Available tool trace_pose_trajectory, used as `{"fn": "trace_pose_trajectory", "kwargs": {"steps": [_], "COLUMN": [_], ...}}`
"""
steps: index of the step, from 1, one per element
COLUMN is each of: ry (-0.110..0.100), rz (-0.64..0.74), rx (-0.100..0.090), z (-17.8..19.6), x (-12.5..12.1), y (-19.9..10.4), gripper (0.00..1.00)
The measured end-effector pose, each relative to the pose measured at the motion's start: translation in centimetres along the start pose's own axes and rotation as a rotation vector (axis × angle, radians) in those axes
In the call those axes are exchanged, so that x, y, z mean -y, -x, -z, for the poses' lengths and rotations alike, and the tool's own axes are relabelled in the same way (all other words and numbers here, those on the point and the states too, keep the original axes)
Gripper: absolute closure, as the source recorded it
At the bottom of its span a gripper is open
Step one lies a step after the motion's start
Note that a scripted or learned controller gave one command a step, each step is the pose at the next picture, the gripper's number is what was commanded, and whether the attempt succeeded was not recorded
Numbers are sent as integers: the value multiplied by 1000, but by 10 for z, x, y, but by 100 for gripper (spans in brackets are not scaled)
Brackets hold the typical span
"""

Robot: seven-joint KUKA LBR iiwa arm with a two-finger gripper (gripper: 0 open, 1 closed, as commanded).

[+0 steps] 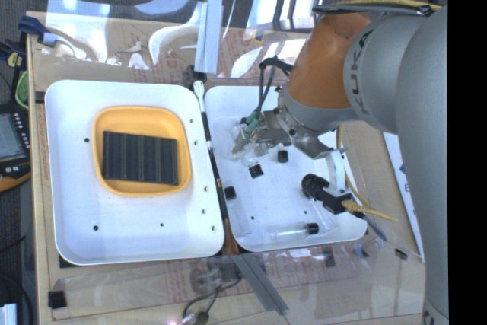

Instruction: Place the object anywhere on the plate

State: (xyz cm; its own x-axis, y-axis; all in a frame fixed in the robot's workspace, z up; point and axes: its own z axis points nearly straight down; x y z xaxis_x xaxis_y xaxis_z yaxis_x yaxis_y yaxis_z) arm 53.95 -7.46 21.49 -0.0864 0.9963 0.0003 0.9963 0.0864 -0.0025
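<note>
Rounded yellow plastic plate (pixel 141 116) sits mid left white bin (pixel 61 164), a dark ribbed rectangular slab (pixel 141 158) lying flat in it. Grey-and-orange arm's gripper (pixel 253 137) is low over the right white bin (pixel 266 213), toward its far-left corner; parted or closed, can't tell. Loose bits are all in that bin, well apart from the plate: small black block (pixel 256 170) just beside the gripper, second black block (pixel 282 156) near it, third black block (pixel 230 194) by the left wall, and a clear tube w/ black cap (pixel 293 231) along the near edge.

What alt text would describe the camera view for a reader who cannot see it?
A robot arm has its hand over the right bin, near small black pieces. In the left bin, a dark ribbed block lies on a yellow plate.
</note>
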Motion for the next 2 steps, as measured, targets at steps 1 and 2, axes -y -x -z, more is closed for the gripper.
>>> {"fn": "trace_pose_trajectory", "kwargs": {"steps": [1,2], "ry": [-1,-1], "rz": [8,8], "rx": [0,-1], "z": [3,3], "x": [-43,-43], "y": [-53,-53], "gripper": [100,0]}}
